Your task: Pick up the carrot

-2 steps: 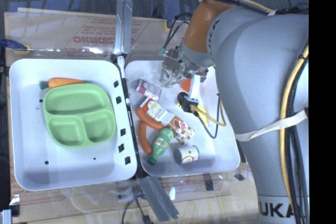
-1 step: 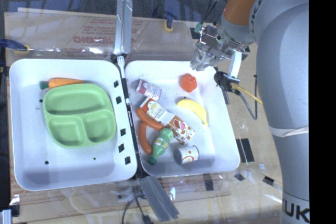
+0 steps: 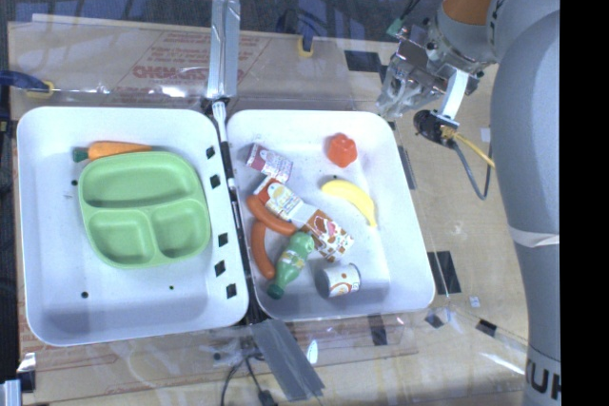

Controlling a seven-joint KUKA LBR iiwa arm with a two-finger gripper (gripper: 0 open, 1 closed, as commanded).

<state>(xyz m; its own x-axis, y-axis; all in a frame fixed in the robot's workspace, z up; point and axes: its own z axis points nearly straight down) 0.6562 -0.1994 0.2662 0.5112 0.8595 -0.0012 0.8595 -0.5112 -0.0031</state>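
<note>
Carrot [image 3: 116, 149] lies flat in the left bin [image 3: 48, 299], along its far edge near the far-left corner, touching the far rim of a green divided plate [image 3: 143, 206] that sits in the bin's middle. The gripper [image 3: 398, 100] hangs above the far-right corner of the right bin [image 3: 404, 276], well apart from the carrot; whether its jaws are open or closed cannot be told, and nothing is visible between them. The right bin holds a red pepper [image 3: 342, 148], a banana [image 3: 350, 201], two sausages [image 3: 264, 252], a green bottle [image 3: 289, 263], small cartons [image 3: 271, 164] and a can [image 3: 338, 280].
</note>
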